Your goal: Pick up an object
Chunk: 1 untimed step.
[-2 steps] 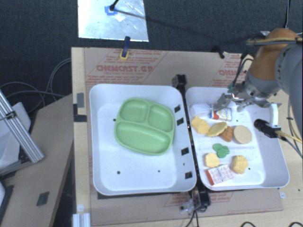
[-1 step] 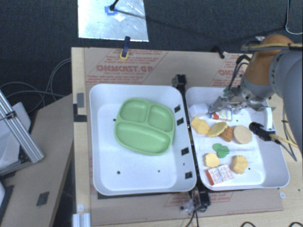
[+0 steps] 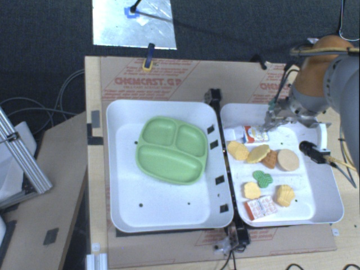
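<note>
The right bin holds several small food items: a red-and-white packet, a yellow piece, tan pieces, a pale round disc, a green piece, two yellow pieces and a second red-and-white packet. My gripper hangs low at the bin's far side, just right of and above the first packet. Nothing shows between its fingers.
A green divided plate lies in the left bin. Black clips join the two bins along the middle. The arm's grey body with its orange band looms over the right bin's far right corner.
</note>
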Each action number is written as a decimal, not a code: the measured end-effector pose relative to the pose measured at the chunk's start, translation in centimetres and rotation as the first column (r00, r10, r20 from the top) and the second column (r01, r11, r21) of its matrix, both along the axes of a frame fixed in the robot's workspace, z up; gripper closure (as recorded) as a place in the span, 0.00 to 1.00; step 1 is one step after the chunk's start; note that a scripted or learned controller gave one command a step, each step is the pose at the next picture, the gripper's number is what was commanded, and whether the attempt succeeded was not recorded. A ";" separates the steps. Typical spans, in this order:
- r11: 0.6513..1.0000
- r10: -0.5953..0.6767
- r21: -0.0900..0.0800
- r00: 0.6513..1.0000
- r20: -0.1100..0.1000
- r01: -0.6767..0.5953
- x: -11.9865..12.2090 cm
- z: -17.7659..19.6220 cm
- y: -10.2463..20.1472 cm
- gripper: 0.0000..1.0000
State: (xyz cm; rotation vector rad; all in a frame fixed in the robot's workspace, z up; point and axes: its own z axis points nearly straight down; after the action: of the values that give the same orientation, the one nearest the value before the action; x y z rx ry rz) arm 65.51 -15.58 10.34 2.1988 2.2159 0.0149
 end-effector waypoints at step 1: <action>1.000 -0.007 0.006 1.000 -0.015 0.007 -0.7 5.2 -0.5 1.00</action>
State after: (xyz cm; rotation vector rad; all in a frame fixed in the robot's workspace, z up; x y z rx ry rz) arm 64.82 -16.12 15.54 2.2167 2.2189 0.0051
